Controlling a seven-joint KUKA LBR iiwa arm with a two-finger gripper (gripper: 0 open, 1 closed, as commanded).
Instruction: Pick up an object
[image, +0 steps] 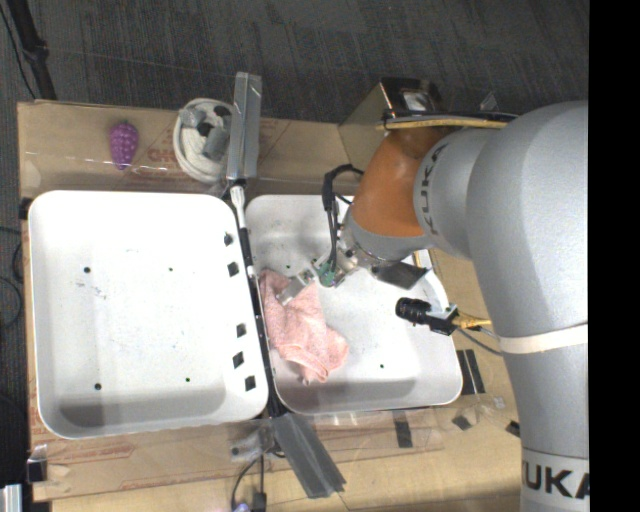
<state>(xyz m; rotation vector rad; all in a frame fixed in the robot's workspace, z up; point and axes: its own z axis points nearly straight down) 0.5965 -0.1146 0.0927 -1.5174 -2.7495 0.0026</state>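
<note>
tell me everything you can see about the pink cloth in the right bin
The pink cloth looks like soft, crumpled fabric, pale pink with lighter mottling, bunched into an elongated heap. It lies on the floor of the right bin, close along that bin's left wall, running from near the middle toward the near edge. The pincer sits at its upper end, by a small grey-white piece; whether it grips the cloth cannot be told.

Dark grey carpeted floor (150, 45) around a brown cardboard-topped bench (70, 130) under even overhead light.
</note>
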